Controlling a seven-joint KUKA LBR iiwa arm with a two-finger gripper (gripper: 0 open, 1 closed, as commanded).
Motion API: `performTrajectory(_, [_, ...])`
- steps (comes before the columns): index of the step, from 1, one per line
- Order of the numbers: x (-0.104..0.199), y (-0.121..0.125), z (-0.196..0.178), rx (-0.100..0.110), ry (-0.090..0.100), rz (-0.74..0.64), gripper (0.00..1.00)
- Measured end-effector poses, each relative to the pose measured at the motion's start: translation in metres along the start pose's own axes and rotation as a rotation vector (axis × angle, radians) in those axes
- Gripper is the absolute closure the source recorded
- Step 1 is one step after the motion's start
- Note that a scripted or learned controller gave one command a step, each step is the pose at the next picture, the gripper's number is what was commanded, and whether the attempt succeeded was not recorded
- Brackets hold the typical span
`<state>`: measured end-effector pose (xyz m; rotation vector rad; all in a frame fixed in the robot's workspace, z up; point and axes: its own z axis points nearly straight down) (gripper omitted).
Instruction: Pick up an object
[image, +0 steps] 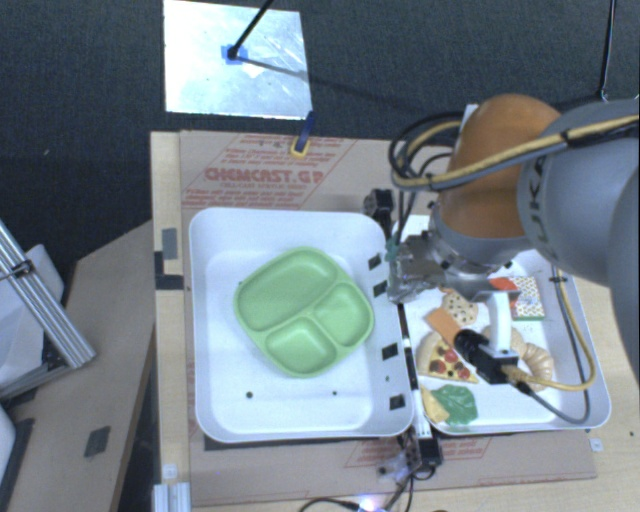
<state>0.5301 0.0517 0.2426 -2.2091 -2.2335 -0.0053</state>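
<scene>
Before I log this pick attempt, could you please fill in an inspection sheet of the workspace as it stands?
Surface: cardboard-covered bench bearing a left bin and a right bin.
Job's things: in the right bin, a pizza slice, green leaf, spotted cookie, orange piece, pretzel and patterned card.
Clutter: green divided plate lying in the left bin.
Grippers: gripper low at the right bin's inner edge; nothing seen held.
Cables: looped black and yellow cables at the wrist.
Surroundings: shiny sheet on the dark floor; metal frame at left.
</scene>
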Motion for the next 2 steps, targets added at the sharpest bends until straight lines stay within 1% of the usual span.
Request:
performTrajectory(1, [0.052,0.011,0.011,0.001,-0.001,0.001,1.0])
performTrajectory(2, [0.046,0.003,0.028,0.003,-0.003,0.011,1.0])
